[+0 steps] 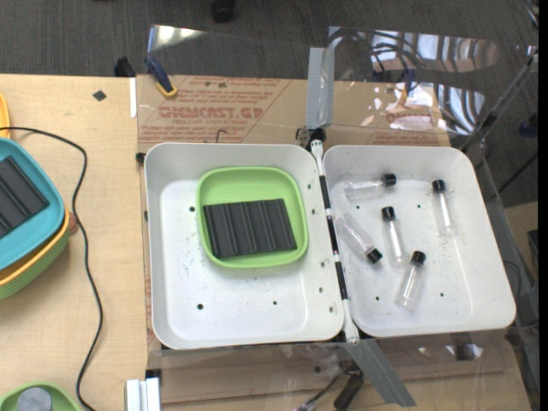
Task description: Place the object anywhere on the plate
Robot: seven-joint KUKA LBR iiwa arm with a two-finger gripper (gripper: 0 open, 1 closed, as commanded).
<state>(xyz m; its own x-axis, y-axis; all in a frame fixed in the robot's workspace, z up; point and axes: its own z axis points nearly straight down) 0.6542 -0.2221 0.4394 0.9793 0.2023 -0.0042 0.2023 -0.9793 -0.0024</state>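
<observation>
A green square plate [252,182] sits in the left white bin [171,306], toward its back. A dark ribbed rectangular pad [248,228] lies across the plate's front half. In the right white bin [488,306] lie several clear vials with black caps: one at the back [370,182], one at the right [442,204], one in the middle [391,232], one at the left [360,240] and one at the front [411,277].
A cardboard sheet [214,110] lies behind the bins, with a clear plastic guard [411,67] at the back right. Stacked teal and yellow trays [30,221] stand on the wooden bench at the left, with a black cable [86,229] beside them.
</observation>
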